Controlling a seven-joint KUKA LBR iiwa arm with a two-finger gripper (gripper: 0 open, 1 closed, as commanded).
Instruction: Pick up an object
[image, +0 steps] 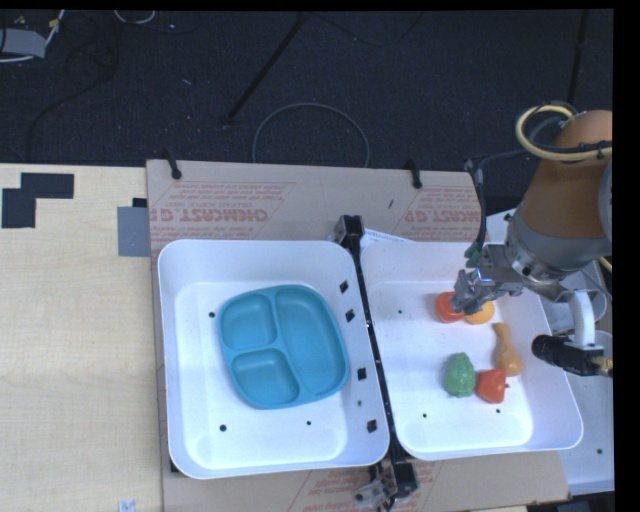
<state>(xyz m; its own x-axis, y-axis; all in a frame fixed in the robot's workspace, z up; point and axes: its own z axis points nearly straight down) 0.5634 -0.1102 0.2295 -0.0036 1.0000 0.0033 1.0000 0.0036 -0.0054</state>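
Hand (470, 298) over orange toy (465, 309)

Reaching in from the right, orange band above the wrist, claw (472, 296) pointed down and low, wrist bent leftward

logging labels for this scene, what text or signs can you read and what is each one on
"CHEMCAST GP": red print on the brown sheet behind the left bin, upside down and mirrored, so my reading is unsure.
A similar red print further right on the same sheet, behind the right bin: too faint to read.
Red print on the sheet's front edge: too small to read.
Nothing readable on the blue tray, the toy foods or the gripper.
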